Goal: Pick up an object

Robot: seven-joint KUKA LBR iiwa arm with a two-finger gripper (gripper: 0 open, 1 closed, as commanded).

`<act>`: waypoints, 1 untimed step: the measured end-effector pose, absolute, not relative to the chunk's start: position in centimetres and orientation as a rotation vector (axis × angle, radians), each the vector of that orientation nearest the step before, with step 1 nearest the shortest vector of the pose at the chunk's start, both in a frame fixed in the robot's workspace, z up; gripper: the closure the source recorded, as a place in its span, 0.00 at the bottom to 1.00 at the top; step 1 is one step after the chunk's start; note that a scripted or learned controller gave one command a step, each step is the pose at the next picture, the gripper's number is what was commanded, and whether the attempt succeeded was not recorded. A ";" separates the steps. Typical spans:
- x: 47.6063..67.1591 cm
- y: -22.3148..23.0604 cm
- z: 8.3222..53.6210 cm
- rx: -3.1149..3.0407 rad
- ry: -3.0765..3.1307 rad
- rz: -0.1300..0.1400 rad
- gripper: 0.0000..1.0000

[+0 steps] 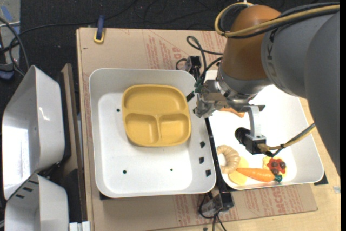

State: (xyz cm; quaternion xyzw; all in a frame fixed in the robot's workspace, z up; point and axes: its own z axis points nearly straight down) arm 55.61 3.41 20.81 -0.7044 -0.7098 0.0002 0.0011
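My gripper [210, 105] hangs over the left edge of the right bin [303, 116], close to the wall shared by the two bins. A small orange thing [234, 112] peeks out from beneath the wrist. At the bin's front lie a beige curled piece [228, 156], an orange carrot [254, 173] on a pale yellow flat piece [241, 166], and a cluster of red berries with green [277, 165]. The arm hides much of the bin's back part.
A yellow divided plate [157, 114] lies in the left bin [108, 159], toward its back. Two more white bins [32, 116] stand off the bench at the left. Cables run behind the bench and along the bins' divide.
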 end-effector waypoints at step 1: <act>54.9 8.3 20.6 -2.211 -2.229 0.000 1.00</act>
